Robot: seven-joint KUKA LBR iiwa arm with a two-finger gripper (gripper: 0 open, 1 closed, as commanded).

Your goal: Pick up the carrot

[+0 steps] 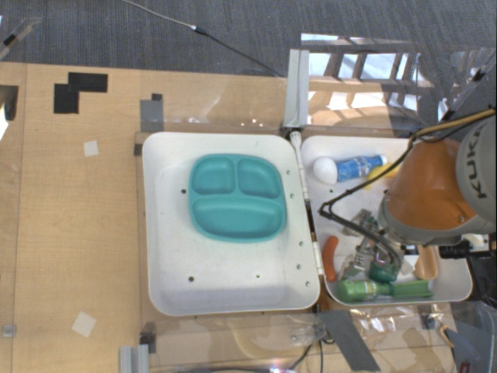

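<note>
camera view: tool [363, 264] low in right bin [353, 149]; carrot [330, 258] just beside

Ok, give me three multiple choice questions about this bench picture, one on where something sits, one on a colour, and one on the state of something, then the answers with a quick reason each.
1. Where does the carrot lie?
A. In the right bin, near its left wall
B. On the teal tray
C. On the wooden bench outside the bins

2. What colour is the divided tray in the left bin?
A. Red
B. Teal
C. Yellow

3. How does the white-capped bottle rest?
A. Upright on its base
B. Stood on the teal tray
C. On its side

Answers:
1 A: the orange carrot rests just inside the left wall of the right bin, beside the gripper.
2 B: the tray's three compartments are all teal.
3 C: the bottle lies lengthwise, cap pointing left.
</note>
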